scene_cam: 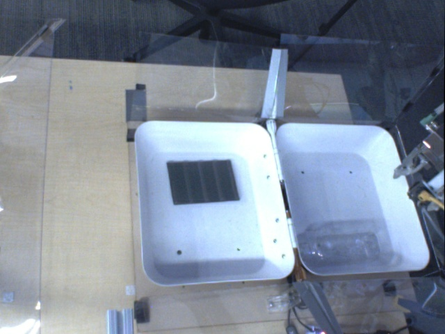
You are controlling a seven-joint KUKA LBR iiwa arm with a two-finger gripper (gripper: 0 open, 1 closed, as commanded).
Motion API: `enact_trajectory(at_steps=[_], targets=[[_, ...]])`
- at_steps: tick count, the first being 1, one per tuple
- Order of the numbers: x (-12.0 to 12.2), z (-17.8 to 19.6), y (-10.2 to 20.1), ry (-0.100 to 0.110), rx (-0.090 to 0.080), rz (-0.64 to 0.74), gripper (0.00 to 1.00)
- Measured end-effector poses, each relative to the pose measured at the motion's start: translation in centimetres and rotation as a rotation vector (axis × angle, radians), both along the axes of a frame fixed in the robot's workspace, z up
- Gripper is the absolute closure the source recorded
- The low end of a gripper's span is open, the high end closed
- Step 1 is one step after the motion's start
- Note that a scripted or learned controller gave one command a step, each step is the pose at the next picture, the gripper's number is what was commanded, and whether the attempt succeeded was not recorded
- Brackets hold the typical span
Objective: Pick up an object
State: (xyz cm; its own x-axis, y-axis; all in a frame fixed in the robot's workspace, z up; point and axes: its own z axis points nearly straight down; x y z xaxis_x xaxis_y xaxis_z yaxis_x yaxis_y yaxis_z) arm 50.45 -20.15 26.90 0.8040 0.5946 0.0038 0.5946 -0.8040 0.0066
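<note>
A dark grey ribbed rectangular pad point(203, 181) lies flat in the left bin point(149, 207), toward its back left. A clear plastic bottle point(344, 245) lies on its side near the front of the right bin point(334, 145). My gripper point(417, 164) sits at the view's right edge, just outside the right bin's right rim. It is well apart from the bottle and nothing shows in it.
A metal bar point(276, 82) runs back from the seam between the bins. Cables and brackets point(313, 308) sit at the bench's front edge under the right bin. An office chair base point(208, 5) stands on the carpet behind the bench.
</note>
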Motion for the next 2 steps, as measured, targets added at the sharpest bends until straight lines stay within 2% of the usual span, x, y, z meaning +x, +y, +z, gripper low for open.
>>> enact_trajectory(at_steps=[1, 2], targets=[[-1.1, -12.4, 6.6, -0.015, 0.002, -0.03, 0.0], [4.4, -7.6, -0.4, 0.002, 0.002, -0.162, 0.0]])
